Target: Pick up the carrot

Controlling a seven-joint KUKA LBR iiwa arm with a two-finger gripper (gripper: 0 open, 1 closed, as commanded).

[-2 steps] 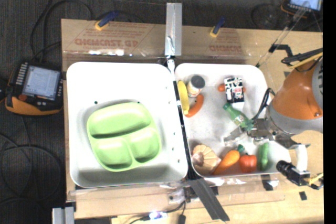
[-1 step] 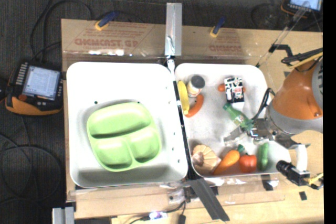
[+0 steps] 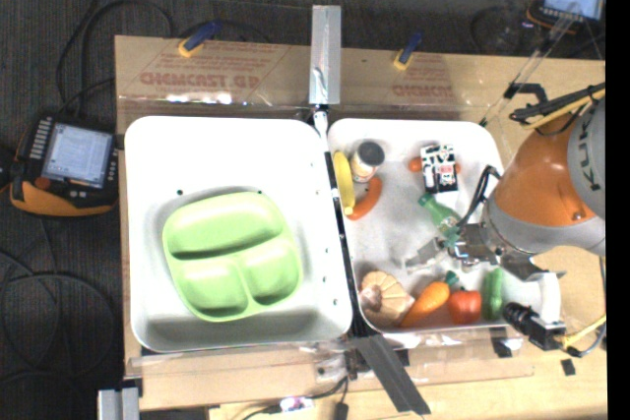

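While the gripper (image 3: 433, 251) hangs low in the right bin (image 3: 394, 135), how its jaws stand I cannot tell; the carrot (image 3: 427, 303) lies just below and slightly left of it, near the front wall; its long axis slants, green top up-right, tip down-left.

Bright even overhead light; white bins (image 3: 138, 211) slightly overexposed; soft shadows; frame perhaps mildly blurred.
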